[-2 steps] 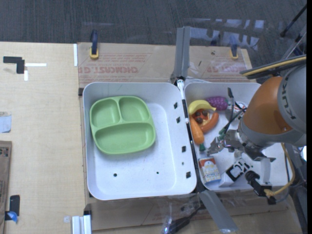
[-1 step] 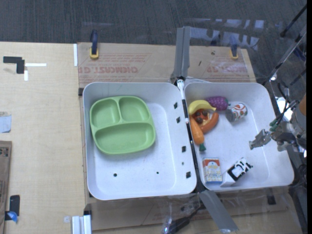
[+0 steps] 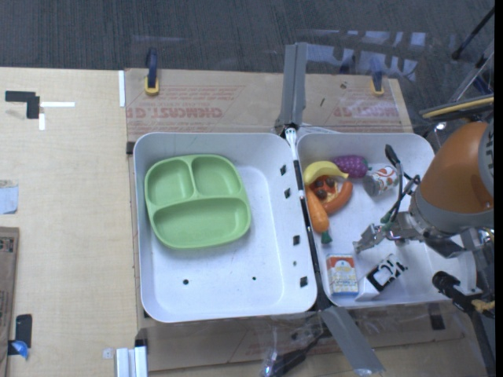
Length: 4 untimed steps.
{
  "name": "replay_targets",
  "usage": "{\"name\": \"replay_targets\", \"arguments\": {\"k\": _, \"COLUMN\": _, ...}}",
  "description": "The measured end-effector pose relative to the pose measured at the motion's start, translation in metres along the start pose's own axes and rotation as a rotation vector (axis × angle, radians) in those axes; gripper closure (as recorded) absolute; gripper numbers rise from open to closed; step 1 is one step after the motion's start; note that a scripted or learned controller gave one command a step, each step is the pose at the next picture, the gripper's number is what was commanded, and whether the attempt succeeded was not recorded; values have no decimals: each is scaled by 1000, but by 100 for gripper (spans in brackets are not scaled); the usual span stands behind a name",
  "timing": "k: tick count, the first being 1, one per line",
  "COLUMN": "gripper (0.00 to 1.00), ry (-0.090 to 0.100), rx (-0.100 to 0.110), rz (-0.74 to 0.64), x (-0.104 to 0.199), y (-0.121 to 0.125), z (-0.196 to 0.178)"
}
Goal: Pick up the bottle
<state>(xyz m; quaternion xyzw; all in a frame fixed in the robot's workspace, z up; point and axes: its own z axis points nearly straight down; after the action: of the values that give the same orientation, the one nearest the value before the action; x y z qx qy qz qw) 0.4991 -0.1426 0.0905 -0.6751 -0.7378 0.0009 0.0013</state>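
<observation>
The grey arm [image 3: 464,210] with its orange band enters from the right, wrist bent low; the gripper [image 3: 376,238] points left beyond it.

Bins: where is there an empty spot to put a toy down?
Left white bin: bare floor right of and below the green divided plate. Right white bin: crowded, with yellow banana, purple grapes, orange carrot, small carton and the gripper.

It looked like a robotics lab: a wooden desk [image 3: 63,210] carried two white bins [image 3: 149,289] clamped over cardboard [image 3: 204,104], beside a KUKA arm [image 3: 464,171].
</observation>
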Motion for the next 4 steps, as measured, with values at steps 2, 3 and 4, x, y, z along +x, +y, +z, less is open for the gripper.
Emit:
{"name": "replay_targets", "arguments": {"k": 2, "gripper": 0, "ry": 0, "rx": 0, "rz": -27, "x": -17, "y": 38, "z": -11}}
{"name": "replay_targets", "arguments": {"k": 3, "gripper": 100, "ry": -1, "rx": 0, "rz": -25, "x": -18, "y": 38, "z": -19}}
{"name": "replay_targets", "arguments": {"k": 4, "gripper": 100, "ry": -1, "rx": 2, "rz": 615, "x": 39, "y": 40, "z": 0}}
